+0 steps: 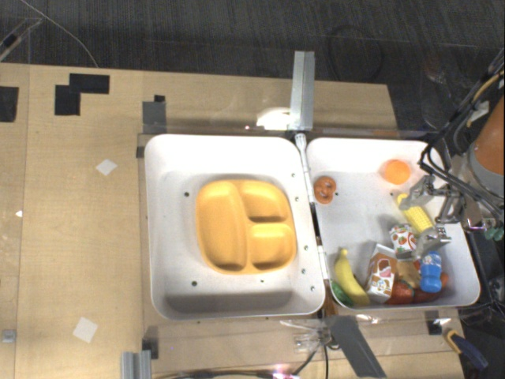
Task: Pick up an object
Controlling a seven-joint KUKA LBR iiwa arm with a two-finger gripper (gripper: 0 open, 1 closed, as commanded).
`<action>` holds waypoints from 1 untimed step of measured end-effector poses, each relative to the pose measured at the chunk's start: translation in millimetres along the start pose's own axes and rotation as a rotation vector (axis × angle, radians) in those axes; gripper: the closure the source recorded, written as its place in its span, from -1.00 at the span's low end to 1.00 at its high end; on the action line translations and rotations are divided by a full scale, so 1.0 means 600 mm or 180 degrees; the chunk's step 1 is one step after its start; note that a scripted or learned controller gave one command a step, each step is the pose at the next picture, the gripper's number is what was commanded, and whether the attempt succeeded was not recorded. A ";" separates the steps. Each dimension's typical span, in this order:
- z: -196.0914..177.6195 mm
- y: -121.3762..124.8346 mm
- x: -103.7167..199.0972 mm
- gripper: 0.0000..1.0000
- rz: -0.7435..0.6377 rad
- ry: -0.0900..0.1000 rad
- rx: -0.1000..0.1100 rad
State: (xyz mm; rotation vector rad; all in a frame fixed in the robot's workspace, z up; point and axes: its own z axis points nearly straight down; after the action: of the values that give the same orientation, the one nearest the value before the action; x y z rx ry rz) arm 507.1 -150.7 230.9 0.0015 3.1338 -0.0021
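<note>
The bench (71,235) spreads wide and pale under me, and on it sit the two white bins side by side. The left bin (170,212) carries the biggest single thing here, a yellow sectioned tray (243,223) lying flat in its middle, likely parked there as a place to drop things. The right bin (355,212) holds the loose items, and I judge any of these could be my pick. They crowd its near right corner, probably because they slid or were tipped that way: a banana (348,275) at the near left of the pile, a small printed carton (381,275) beside it, a blue bottle (430,273) to the right, and a yellow corn cob (416,215) just beyond them. Farther off, well apart from the pile, an orange ball (397,171) sits near the far wall, and a small brown doughnut-like piece (324,188) rests by the left wall.

My arm (489,144) comes in from the right, bent down over the bin's right side. My gripper (434,215) hangs low above the corn cob and the pile; my fingers stand apart, with nothing clamped between them that I can make out.
</note>
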 end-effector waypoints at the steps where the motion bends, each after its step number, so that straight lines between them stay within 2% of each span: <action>1: 0.234 0.003 -0.077 -1.00 0.0330 -0.0039 0.0006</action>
State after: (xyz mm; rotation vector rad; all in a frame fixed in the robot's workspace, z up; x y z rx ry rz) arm 554.7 -149.3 91.1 0.1632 3.1172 -0.0045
